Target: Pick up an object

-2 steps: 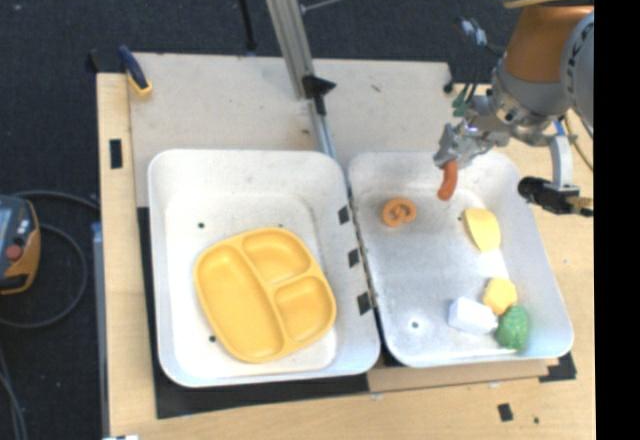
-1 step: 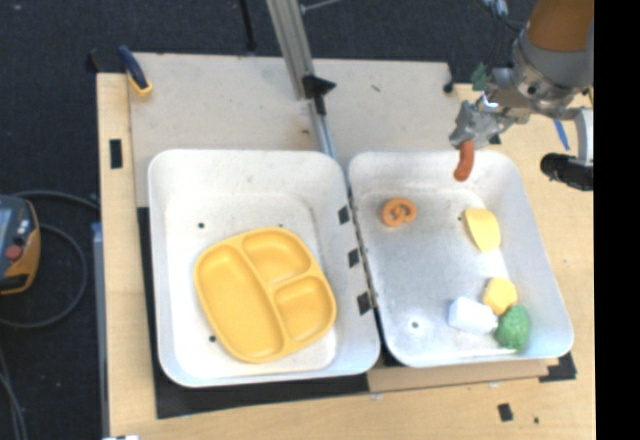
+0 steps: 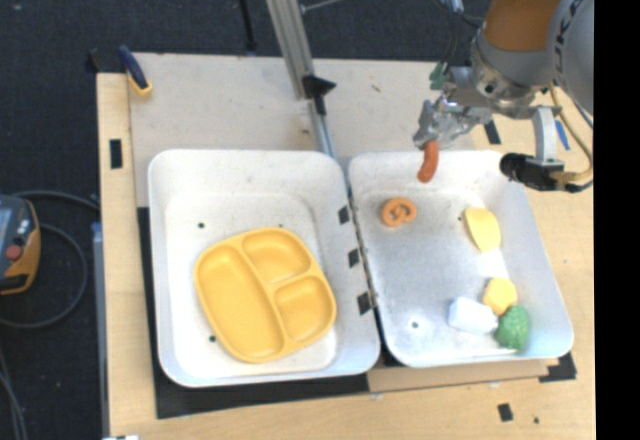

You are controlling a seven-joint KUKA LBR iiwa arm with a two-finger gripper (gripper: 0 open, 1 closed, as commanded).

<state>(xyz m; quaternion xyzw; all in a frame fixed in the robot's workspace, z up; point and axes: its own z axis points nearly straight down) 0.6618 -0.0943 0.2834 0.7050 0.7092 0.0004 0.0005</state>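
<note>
While the yellow tray (image 3: 264,294) fills the left bin (image 3: 170,178), toys dot the right bin (image 3: 420,258).

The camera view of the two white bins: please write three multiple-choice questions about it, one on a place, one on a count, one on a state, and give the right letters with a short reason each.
1. Where does the yellow divided tray lie?
A. in the left bin
B. in the right bin
C. on the bare bench

2. How many compartments does that tray have?
A. two
B. three
C. five

3. What is the state of the small orange sausage-shaped piece?
A. flat on the floor of the left bin
B. hanging from the gripper over the far edge of the right bin
C. lying inside the yellow tray

Answers: 1 A, the tray rests on the floor of the left bin. 2 B, ridges split it into one long and two smaller sections. 3 B, its top sits between the fingers of the gripper and it hangs upright above the right bin.
</note>
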